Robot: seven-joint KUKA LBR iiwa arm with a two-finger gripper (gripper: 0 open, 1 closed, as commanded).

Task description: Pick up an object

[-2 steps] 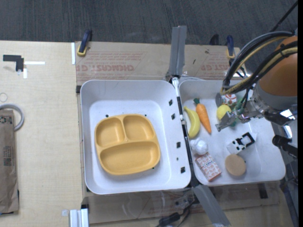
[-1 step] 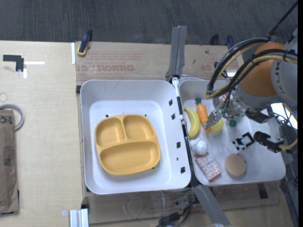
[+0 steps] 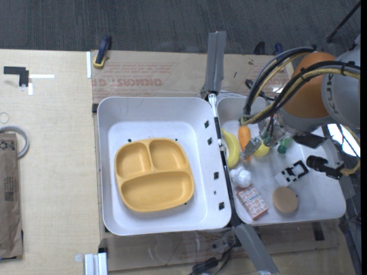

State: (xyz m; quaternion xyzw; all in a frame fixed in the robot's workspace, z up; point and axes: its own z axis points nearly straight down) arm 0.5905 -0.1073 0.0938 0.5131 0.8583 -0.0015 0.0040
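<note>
Objects lie in the right bin [image 3: 330, 213]: a banana [image 3: 232, 148], an orange carrot [image 3: 244, 136], a white ball [image 3: 243, 178], a small red carton [image 3: 252, 203] and a tan round block [image 3: 285, 200]. The gripper [image 3: 261, 145] reaches down beside the carrot and banana, under grey arm [image 3: 338, 99] and cables; I cannot tell how its jaws stand. A yellow divided plate [image 3: 153, 173] sits in the left bin [image 3: 109, 153].
</note>
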